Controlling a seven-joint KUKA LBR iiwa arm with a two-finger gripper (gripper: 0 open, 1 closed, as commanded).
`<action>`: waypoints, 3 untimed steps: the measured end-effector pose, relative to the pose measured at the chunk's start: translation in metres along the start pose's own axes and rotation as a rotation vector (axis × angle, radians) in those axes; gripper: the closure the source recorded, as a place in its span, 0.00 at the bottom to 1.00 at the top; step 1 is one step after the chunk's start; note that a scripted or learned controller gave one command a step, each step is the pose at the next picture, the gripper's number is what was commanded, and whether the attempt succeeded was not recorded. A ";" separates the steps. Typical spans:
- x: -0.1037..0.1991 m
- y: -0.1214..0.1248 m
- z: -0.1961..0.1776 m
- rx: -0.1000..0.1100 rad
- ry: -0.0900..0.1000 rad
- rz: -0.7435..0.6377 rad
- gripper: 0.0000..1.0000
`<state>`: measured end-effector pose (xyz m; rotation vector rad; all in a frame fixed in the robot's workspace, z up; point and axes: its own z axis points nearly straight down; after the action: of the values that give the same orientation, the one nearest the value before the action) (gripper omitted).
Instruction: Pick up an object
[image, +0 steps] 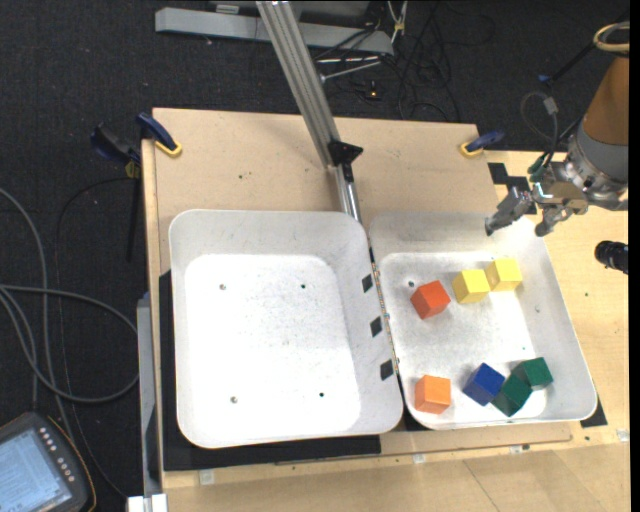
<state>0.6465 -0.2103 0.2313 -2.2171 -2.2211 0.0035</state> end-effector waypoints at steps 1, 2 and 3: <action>0.000 0.001 -0.003 -0.004 -0.002 -0.002 0.00; -0.005 -0.002 0.059 0.001 -0.001 0.002 0.00; -0.003 0.002 0.102 -0.005 -0.003 -0.001 0.00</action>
<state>0.6485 -0.2132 0.1296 -2.2194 -2.2268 0.0014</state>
